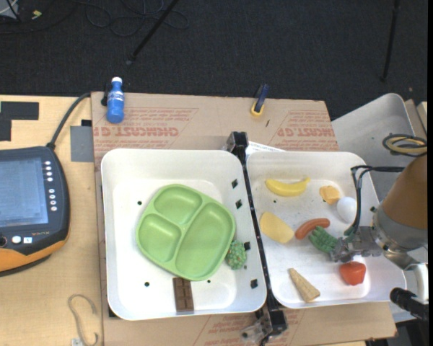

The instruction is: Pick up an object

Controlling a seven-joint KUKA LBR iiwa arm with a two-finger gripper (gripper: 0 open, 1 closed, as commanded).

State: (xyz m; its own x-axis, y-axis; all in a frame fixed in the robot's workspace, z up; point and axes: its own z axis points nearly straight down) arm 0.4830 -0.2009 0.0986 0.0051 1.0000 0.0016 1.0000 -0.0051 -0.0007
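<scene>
The right bin (368, 166) holds a yellow banana (286, 187), an orange chunk (330, 192), a white egg (346, 208), a yellow wedge (276, 228), a red sausage (312, 228), a green vegetable piece (322, 240), a red tomato (353, 272) and a tan cone (303, 285). My gripper (344, 250) is low in this bin, reaching in from the right. Its tip sits against the right end of the green piece, just above the tomato. The gripper body hides how it meets the green piece.
In the left bin (123, 265) lie a green divided plate (186, 231), a small broccoli (237, 255) and a brown bar (183, 295). A black divider (247, 215) separates the bins. A blue bottle (115, 100) and a tablet (22, 200) stand outside them.
</scene>
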